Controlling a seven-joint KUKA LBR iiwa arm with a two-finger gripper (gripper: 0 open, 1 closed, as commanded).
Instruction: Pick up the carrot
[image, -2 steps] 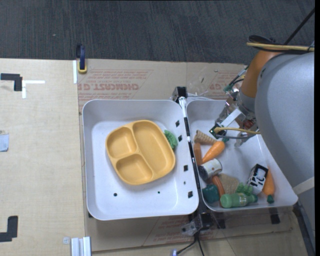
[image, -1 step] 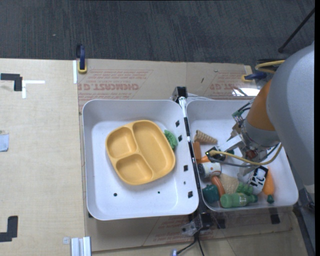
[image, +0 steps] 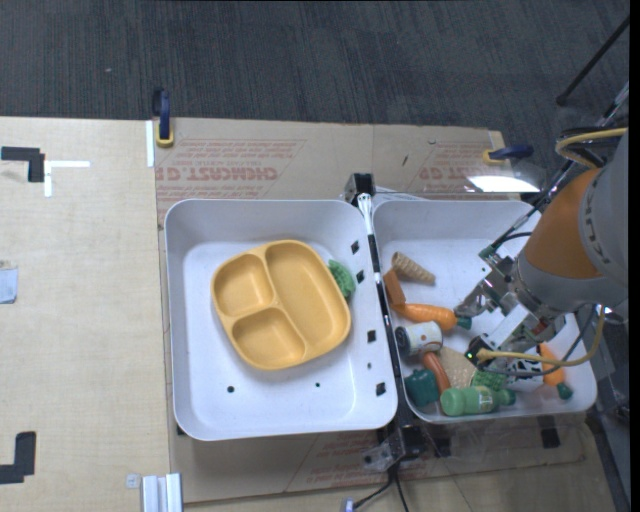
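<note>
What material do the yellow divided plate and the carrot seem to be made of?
The yellow plate looks like moulded plastic with a matte finish: one even colour, soft rounded dividers. The carrot seems to be smooth toy plastic, uniformly orange with a green tip, though rubber is possible.

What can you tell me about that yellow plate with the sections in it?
The yellow plate looks like smooth plastic, a rounded shape split into three compartments, all bare. It lies flat and turned at an angle in the left bin. A small green item rests against its right edge.
</note>
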